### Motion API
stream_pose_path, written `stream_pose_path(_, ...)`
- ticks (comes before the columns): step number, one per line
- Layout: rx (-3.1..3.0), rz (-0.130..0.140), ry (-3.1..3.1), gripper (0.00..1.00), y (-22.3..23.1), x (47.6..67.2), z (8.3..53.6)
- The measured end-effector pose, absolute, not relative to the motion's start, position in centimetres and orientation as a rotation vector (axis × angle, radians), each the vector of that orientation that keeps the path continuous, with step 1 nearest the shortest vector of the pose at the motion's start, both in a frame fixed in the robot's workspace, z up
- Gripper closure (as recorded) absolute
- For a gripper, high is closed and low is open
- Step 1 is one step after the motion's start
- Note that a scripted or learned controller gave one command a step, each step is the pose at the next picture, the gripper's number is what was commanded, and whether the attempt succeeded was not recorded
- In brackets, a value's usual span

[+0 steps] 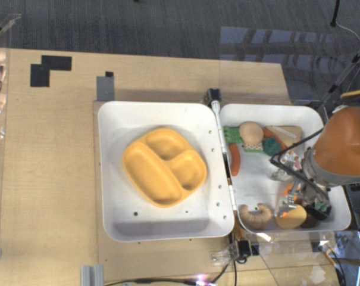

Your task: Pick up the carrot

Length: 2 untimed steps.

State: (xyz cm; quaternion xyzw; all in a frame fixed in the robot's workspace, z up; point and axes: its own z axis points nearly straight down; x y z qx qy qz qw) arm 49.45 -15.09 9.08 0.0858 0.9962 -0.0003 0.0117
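Your small orange carrot lies long axis parallel to the right white bin's left wall, just beside it, well left of the grey gripper; grip state indeterminate.

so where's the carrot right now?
Camera view: the carrot lies in the right bin, against its left wall, just below the green toy.

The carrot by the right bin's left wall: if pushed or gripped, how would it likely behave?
The carrot looks slim and rounded, so it would probably roll sideways if nudged. It looks smooth and may slip. It lies close along the right bin's wall, which likely leaves little room on that side.
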Motion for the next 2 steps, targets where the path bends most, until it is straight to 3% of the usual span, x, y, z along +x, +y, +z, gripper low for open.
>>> stream_pose_path(1, 0.270, 0.000, 3.103, 1.00, -15.03, 49.73, 10.32)
stream_pose_path(2, 0.269, 0.001, 3.104, 0.00, -14.99, 49.70, 10.27)
